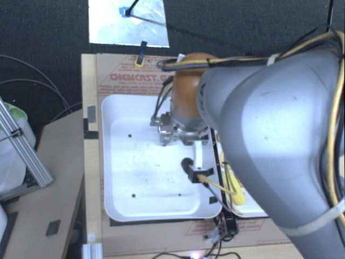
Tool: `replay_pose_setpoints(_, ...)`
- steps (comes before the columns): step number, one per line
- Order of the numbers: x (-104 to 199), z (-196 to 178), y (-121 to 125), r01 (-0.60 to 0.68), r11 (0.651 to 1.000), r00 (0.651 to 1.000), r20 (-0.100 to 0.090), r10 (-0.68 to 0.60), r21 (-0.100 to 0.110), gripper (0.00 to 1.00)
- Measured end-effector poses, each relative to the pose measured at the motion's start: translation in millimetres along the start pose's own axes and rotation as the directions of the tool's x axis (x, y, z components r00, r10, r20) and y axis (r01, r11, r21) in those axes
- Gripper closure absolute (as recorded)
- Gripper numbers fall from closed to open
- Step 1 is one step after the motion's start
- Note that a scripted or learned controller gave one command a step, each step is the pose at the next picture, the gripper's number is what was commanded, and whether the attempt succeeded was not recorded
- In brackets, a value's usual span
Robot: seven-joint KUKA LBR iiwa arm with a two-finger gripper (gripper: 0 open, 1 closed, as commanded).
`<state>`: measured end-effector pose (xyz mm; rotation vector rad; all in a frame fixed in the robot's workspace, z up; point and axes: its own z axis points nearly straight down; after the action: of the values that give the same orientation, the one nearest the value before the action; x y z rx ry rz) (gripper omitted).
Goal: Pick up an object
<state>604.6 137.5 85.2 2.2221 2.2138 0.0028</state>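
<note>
The grey arm [269, 139] reaches in from the right, its orange band [186, 93] over the left bin [116, 198]; the pincer [170, 136] hangs low near that bin's right side; whether it is parted or holds anything I cannot tell; a yellow object [236, 190], perhaps a banana, lies in the right bin [253, 212], toward the camera and to the right of the pincer, long axis running roughly away from the camera.

Overhead, slanted down onto bins [116, 144]

Silver sheet [128, 15] beyond white bin [116, 161]
</note>
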Motion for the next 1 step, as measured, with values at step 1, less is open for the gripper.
replay_pose_setpoints(1, 57.2, -168.2, 38.2, 0.013, 1.000, 1.000, -0.010, -0.013, -0.018, 1.00)
